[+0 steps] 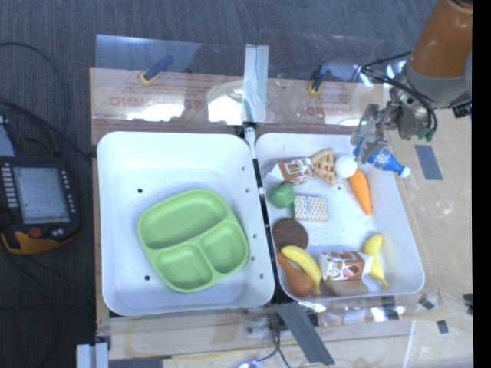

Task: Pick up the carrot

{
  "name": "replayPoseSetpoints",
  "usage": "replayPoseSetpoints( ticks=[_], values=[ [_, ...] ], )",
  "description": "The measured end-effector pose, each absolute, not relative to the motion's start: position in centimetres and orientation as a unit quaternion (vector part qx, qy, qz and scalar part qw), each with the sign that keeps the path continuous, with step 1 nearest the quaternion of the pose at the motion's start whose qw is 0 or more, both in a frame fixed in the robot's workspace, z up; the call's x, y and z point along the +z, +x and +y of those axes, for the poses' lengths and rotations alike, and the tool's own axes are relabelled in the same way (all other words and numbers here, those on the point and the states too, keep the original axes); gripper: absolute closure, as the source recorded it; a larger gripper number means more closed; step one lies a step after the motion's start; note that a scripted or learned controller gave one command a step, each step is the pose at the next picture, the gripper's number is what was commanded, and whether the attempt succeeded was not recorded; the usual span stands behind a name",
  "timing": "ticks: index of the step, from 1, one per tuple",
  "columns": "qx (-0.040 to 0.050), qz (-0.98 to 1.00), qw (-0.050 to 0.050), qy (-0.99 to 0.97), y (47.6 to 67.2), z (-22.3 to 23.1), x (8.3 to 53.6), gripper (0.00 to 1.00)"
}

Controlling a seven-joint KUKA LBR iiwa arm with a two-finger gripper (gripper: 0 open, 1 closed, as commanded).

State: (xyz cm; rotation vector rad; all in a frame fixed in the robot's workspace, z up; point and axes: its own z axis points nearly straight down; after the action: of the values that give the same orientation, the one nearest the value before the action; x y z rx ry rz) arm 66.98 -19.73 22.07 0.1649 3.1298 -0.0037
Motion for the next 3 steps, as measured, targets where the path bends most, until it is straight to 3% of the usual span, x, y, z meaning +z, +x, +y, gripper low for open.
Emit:
replayPoseSetpoints(
  ticks=[1, 2, 3],
  values=[
    [-0.0021, 0.997, 0.009, 0.075, 60.5, -15.7, 11.0, 1.00],
    [0.0002, 0.994, 0.006, 0.106, 60.9, -10.9, 18.5, 1.00],
    [0.0003, 0.994, -0.001, -0.107, 59.2, -17.5, 11.5, 1.00]
  ],
)
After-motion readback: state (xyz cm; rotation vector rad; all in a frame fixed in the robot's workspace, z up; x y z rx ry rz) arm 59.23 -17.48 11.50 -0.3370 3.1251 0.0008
